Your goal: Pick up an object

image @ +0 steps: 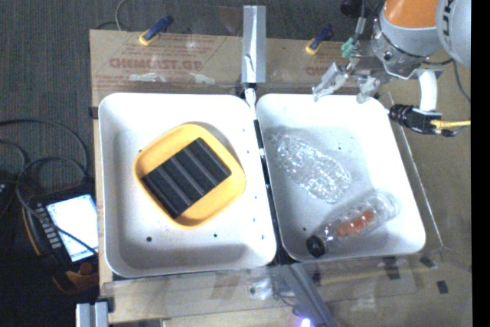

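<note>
A yellow tray-like object with a black ribbed inset [190, 174] lies in the left bin [122, 119]. In the right bin [398, 165] rests a crumpled clear plastic bottle [310, 165], and near that bin's front edge lies a second clear bottle with a black cap and orange contents [352, 224]. My gripper [346, 83] hovers over the back rim of the right bin, its fingers spread open with nothing between them.
A metal divider strip [253, 50] runs between the bins at the back. Blue-and-yellow clamps [155, 29] [318, 37] hold the cardboard backing. A tablet [69, 222] and cables lie on the floor at left.
</note>
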Motion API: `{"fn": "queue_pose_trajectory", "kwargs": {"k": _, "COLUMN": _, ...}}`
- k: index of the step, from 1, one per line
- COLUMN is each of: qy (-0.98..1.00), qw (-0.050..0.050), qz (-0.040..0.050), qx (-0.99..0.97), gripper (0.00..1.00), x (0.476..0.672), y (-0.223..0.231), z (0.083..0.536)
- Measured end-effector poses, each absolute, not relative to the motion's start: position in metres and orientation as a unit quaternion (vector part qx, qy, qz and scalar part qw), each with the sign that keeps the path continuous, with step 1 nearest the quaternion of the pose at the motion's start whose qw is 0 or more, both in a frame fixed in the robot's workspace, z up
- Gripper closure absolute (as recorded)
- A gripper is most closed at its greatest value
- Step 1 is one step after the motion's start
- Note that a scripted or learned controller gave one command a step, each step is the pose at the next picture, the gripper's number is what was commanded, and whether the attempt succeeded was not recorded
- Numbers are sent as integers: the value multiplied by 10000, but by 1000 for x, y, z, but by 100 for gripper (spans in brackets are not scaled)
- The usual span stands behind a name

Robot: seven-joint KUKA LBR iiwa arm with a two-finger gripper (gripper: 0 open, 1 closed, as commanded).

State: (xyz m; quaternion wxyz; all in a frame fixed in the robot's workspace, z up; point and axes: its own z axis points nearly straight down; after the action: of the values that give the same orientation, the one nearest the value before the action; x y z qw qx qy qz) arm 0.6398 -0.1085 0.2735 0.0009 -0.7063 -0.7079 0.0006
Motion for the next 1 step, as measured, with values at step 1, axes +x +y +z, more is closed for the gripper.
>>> {"fn": "queue_pose_trajectory", "kwargs": {"k": 1, "qy": -7367, "qw": 10, "qz": 6, "qx": -6762, "gripper": 0, "x": 584, "y": -113, "z": 202}}
